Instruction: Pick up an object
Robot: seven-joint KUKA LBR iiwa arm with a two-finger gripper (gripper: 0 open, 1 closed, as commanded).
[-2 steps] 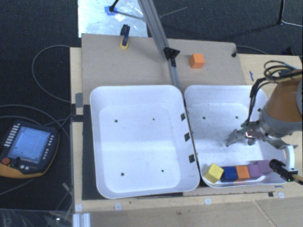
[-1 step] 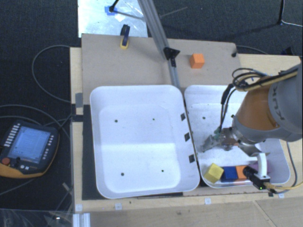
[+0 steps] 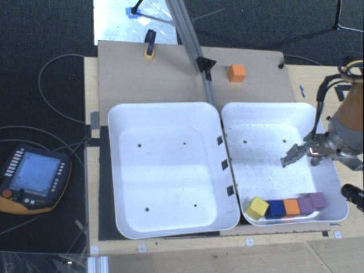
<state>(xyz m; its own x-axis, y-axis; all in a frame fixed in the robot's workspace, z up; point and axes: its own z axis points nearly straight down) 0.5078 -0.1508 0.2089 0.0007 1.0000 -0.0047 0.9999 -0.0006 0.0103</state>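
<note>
Along the near wall of the right bin (image 3: 267, 115) several small blocks lie in a row: a yellow block (image 3: 256, 207), a blue block (image 3: 276, 209), an orange block (image 3: 292, 207) and a purple block (image 3: 313, 202). My gripper (image 3: 301, 156) hangs over the right part of that bin, above and behind the row, clear of the blocks. Its fingers (image 3: 290, 156) are spread open with nothing between them. The grey arm enters from the right edge.
The left bin (image 3: 165, 115) sits beside the right one. An orange cube (image 3: 237, 73) rests on the brown board behind the bins, near a slanted metal pole (image 3: 190, 33) and a yellow clamp (image 3: 149, 44). A teach pendant (image 3: 33, 178) lies far left.
</note>
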